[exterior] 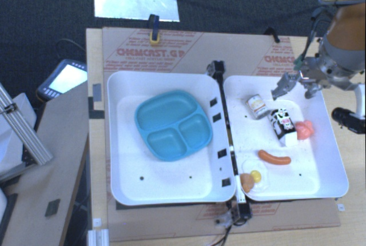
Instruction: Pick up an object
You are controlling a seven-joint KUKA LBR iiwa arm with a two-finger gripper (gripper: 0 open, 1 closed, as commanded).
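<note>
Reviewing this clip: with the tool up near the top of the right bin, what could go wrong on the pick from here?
The can, milk carton and pink toy sit close together below the tool, so closing on one may nudge or snag a neighbour. The sausage and fried egg lie flat and low; fingers could slide off them.

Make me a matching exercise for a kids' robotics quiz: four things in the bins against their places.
Things:
1. blue plate
2. sausage
3. small can
4. fried egg

Places:
A. right bin's near corner by the divider
B. left bin
C. right bin's far part, below the gripper
D. middle of the right bin's near half

Pairs: 1-B, 2-D, 3-C, 4-A
</note>
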